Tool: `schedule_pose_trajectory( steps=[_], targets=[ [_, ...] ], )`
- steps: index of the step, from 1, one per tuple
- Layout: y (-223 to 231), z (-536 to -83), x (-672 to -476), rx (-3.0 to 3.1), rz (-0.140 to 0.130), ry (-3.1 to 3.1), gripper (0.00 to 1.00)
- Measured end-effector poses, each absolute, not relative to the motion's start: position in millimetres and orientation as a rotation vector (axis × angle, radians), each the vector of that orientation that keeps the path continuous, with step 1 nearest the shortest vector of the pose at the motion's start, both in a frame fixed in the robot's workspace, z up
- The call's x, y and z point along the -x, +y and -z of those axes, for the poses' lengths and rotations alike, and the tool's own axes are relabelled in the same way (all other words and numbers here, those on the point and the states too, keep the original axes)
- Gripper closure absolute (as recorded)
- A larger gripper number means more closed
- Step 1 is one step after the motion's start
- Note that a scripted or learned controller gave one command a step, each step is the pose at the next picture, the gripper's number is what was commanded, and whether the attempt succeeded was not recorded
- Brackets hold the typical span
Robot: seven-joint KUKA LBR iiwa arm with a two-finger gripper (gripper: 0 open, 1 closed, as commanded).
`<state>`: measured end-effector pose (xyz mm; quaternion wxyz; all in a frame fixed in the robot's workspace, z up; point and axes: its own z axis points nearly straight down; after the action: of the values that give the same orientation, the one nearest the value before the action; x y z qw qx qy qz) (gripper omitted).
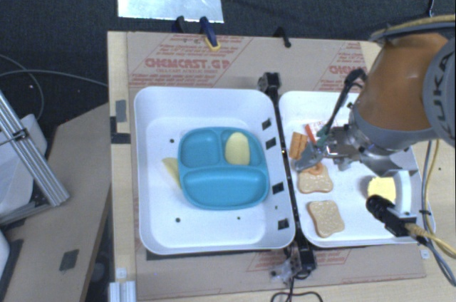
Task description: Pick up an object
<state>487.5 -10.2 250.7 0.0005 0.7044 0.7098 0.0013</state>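
- The arm (410, 90), grey with an orange band, comes in from the right and hangs over the right bin's far half.
- The left bin (153, 222) carries a blue divided plate (222, 169) in its middle.
- The right bin (356, 233) sits just beside it, their long edges meeting at the bench's centre.
- A pale yellow egg-shaped piece (237, 148) lies in the plate's far right compartment.
- A thin yellow slice (171, 169) peeks out against the plate's left edge, on the left bin's floor.
- One toast slice (326, 217) lies near the right bin's near edge; another toast-like piece (315, 181) lies just beyond it, toward the bin's middle.
- A yellow block (382, 187) rests toward the right bin's right edge, partly under the arm.
- The gripper (312, 159) points down just above that second toast piece, near the bin's left edge; whether it is wide, narrow or holding anything, I cannot tell.
- An orange stick-shaped piece (298, 144) and a small red-and-white piece (311, 131) lie by the right bin's left edge, just beside the gripper.
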Motion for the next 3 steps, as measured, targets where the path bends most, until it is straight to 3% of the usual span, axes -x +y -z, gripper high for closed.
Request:
schedule_pose_trajectory(
  steps=[1,2,3],
  targets=[
    [-12,-261,-488.4,-2.210,-0.007,2.229,1.00],
    [64,-310,-487.3,-2.206,-0.010,2.233,1.00],
    [42,-398,-487.7,-2.212,-0.015,2.220,1.00]
  ],
)
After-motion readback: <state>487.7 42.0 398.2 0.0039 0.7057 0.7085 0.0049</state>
